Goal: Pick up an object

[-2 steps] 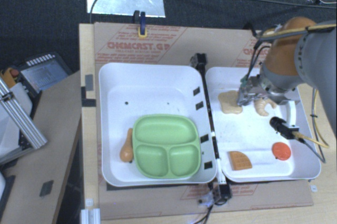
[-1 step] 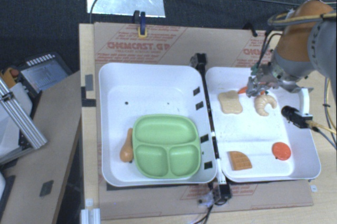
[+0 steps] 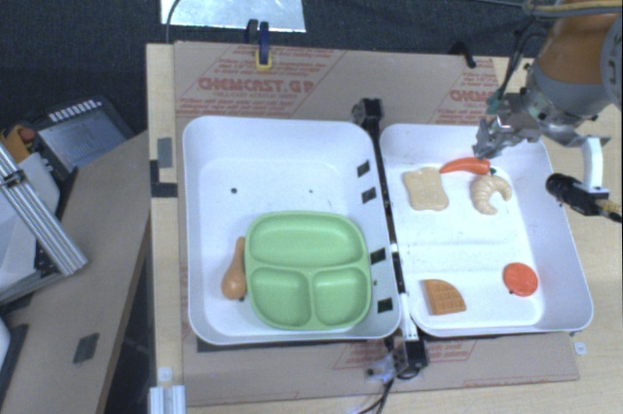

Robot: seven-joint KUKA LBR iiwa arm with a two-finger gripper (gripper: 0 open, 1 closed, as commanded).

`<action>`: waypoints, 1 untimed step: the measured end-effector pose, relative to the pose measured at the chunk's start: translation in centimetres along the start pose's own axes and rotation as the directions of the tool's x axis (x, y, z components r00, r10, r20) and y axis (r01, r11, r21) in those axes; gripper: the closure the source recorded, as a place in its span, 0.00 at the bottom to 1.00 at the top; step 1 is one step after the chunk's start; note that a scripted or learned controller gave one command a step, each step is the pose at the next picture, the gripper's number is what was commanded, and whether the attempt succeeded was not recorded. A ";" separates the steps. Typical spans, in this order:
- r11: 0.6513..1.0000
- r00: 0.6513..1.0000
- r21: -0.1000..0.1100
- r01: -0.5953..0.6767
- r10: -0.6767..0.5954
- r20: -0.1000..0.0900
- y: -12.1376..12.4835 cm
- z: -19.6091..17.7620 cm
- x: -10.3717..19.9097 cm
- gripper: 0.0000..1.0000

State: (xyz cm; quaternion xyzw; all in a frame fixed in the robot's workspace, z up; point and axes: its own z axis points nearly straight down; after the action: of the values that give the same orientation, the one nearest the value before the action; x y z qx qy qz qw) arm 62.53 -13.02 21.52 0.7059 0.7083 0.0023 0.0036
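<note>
The right bin (image 3: 555,237) holds several toy foods. An orange carrot-like piece (image 3: 463,167) lies near its far side, with a beige bread slice (image 3: 425,188) and a pale curled shrimp-like piece (image 3: 490,194) just below it. Nearer the front lie a red-orange disc (image 3: 521,279) and a tan waffle-like wedge (image 3: 443,296). My gripper (image 3: 486,145) hangs low over the far part of this bin, right at the carrot piece's right end. Nothing is seen lifted off the bin floor.
The left bin (image 3: 282,149) holds a green divided plate (image 3: 307,269) and a tan drumstick-shaped piece (image 3: 235,270) to its left. A black clamp (image 3: 370,113) sits on the rim between the bins. The arm's black attachment (image 3: 574,192) overhangs the right bin's right edge.
</note>
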 end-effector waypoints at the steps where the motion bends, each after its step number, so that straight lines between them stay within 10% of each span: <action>1: 1.000 1.000 0.000 0.001 -0.001 0.000 0.2 -5.5 0.0 1.00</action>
State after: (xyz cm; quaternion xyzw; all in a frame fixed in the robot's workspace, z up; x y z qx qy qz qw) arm 62.70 -13.05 27.02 0.7056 0.7086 0.0024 0.0035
